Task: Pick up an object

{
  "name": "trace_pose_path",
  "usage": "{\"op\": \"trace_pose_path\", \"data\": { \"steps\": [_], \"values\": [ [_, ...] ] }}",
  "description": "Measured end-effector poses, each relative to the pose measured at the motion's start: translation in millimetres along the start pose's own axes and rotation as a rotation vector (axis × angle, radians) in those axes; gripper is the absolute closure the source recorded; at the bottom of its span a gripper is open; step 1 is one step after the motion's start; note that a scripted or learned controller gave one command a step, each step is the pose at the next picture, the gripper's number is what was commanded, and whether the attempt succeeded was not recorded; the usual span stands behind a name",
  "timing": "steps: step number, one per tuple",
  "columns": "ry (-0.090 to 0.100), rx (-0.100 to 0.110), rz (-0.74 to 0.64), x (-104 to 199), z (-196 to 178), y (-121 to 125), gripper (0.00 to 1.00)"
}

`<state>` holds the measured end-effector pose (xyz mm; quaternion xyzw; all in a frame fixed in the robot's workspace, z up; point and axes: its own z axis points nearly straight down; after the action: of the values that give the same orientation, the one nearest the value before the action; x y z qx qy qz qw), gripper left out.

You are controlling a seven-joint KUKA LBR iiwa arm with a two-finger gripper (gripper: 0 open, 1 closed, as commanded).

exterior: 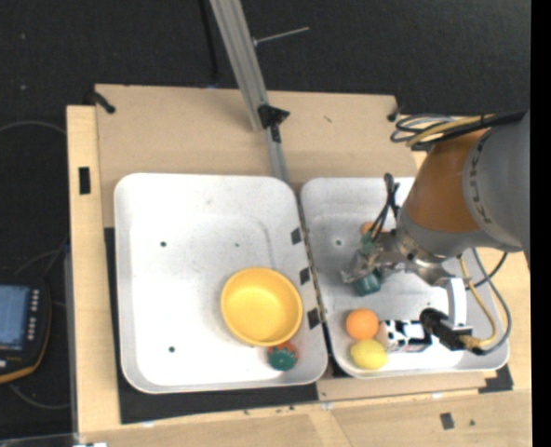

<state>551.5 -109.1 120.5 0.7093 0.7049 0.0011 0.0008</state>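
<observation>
Gripper (367, 270) of mine hangs low in the right bin (336, 208), just over a small teal object (367, 284) that seems to touch its tip; whether anything is clamped I cannot tell. Nearer the front wall lie an orange ball (361, 324), a yellow lemon (369, 354) and a black-and-white toy (407, 334). Across the divide, the left bin (164, 212) holds a yellow bowl (261, 305).

Bowl (262, 304) in L bin (164, 212), balls (361, 324) in R bin (336, 203)
</observation>
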Motion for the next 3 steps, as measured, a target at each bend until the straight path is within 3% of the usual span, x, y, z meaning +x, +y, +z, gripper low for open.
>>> {"op": "trace_pose_path", "data": {
  "steps": [3],
  "values": [
    [-0.002, -0.006, -0.009, -4.5, -153.8, -15.1, 1.00]
  ]
}}
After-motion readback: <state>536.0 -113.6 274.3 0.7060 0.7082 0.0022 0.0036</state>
